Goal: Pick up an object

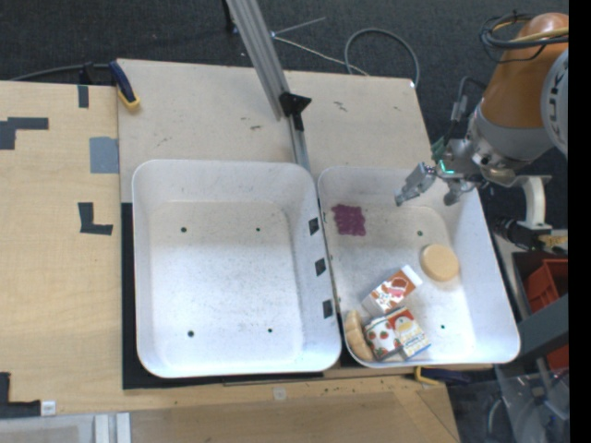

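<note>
The right bin (480, 247) holds several objects. A purple grape-like cluster (348, 219) lies near its far left corner. A round tan disc (440, 263) rests right of centre. Two small red-and-white cartons (392, 292) (404, 332) lie near the front, with a tan bread-like piece (355, 336) at the front left corner. My gripper (429, 196) hangs over the bin's far right part, above and behind the tan disc, open with nothing between its fingers.
The left bin (148, 247) sits beside the right one, their rims meeting at the middle. A slanted metal rail (263, 49) runs from the top down to the bins' junction. Cables lie on the dark floor behind the bench.
</note>
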Robot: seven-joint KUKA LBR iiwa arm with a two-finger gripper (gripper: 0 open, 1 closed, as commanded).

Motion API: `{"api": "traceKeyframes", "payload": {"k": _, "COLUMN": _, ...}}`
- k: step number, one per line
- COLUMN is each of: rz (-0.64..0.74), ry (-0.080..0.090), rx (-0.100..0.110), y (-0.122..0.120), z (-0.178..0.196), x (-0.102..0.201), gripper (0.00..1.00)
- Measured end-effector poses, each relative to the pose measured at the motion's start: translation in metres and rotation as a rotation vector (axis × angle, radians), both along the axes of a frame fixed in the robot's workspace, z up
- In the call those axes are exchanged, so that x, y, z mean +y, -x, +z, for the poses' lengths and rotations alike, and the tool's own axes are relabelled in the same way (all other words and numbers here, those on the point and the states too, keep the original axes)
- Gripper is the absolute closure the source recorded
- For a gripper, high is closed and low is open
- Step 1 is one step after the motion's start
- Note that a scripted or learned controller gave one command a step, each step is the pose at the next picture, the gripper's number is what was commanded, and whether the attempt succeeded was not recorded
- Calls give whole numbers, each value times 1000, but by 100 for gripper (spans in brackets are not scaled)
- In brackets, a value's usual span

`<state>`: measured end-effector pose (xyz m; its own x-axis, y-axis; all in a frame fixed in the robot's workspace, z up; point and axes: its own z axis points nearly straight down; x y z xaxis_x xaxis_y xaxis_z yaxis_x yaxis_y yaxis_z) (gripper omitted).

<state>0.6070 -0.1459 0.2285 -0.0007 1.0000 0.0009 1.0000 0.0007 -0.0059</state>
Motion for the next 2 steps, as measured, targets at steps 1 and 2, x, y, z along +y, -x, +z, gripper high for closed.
{"api": "traceKeyframes", "payload": {"k": 1, "rz": 2, "ry": 1, "rx": -4, "y": -1, "z": 3, "x": 0, "gripper": 0}}
{"api": "traceKeyframes", "payload": {"k": 2, "rz": 0, "ry": 1, "rx": 1, "y": 7, "z": -56, "x": -6, "gripper": 0}}
